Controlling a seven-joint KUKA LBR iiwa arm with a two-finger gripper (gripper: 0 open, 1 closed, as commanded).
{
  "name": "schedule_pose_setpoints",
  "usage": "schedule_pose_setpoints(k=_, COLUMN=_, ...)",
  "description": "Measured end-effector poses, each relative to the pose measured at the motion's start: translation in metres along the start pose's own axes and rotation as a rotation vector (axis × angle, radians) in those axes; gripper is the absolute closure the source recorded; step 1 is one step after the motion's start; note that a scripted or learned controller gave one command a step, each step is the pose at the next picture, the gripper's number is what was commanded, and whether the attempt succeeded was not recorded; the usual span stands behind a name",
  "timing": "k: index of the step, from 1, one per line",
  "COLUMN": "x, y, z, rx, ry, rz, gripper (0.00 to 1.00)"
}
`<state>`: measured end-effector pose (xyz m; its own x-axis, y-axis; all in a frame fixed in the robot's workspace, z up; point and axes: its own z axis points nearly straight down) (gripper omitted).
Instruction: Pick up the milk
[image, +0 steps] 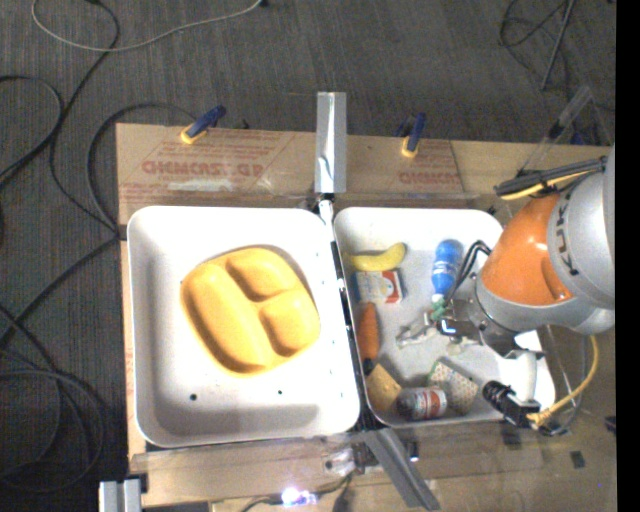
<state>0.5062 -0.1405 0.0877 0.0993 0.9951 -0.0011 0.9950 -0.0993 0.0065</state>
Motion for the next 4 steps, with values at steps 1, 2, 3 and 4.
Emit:
schedule_pose_setpoints(k=1, x=0.022, y=0.064, z=-0.042, rx=0.010, ry=0.001, rz=-0.080, gripper=0.00)
schedule_pose_setpoints(k=2, x=0.023, y=0.063, z=-0.050, rx=0.013, ry=0.002, rz=-0.082, gripper=1.00)
schedule_pose_setpoints(k=3, x=0.023, y=0.063, z=-0.050, rx=0.013, ry=0.002, rz=-0.082, gripper=0.00)
schedule_pose_setpoints(k=4, x=0.009, y=-0.022, z=0.000, rx=0.003, ry=0.001, rz=0.010, gripper=0.00)
